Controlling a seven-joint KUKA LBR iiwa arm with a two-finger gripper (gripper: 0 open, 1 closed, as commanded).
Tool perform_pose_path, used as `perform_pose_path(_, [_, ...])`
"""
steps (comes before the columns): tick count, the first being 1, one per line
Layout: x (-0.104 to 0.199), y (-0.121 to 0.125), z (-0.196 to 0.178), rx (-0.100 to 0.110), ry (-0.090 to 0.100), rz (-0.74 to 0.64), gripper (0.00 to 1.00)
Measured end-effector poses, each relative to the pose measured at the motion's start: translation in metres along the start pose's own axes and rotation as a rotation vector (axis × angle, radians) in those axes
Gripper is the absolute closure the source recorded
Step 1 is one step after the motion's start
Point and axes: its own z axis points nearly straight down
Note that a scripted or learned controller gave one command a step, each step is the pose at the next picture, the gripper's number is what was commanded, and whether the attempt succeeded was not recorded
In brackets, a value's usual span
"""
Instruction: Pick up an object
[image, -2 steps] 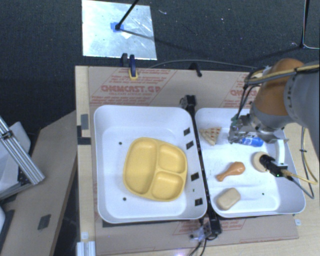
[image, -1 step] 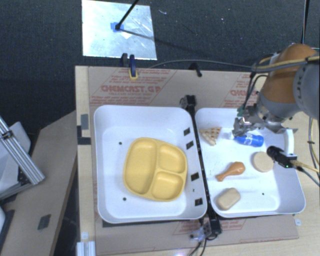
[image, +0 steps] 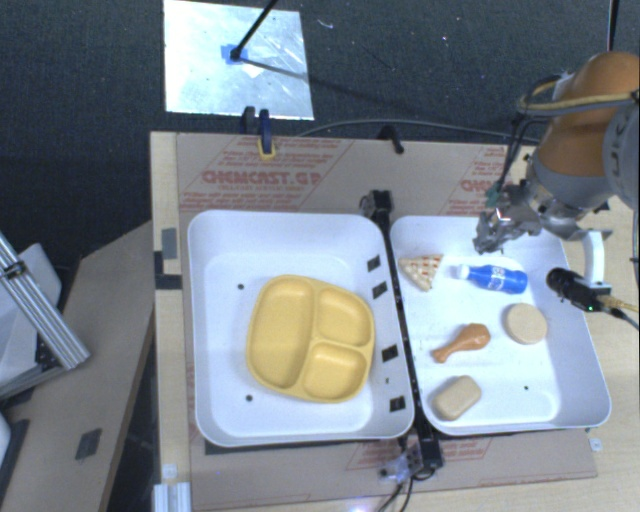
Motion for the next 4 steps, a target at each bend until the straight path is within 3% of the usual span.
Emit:
perform_pose_path(1, [0.0, 0.001, -0.054, 0.001, 0.0, 0.001, 1.0])
perform_pose_path(4, [0.172, 0.003, -0.012, 0.007, 0.004, -0.005, 1.0])
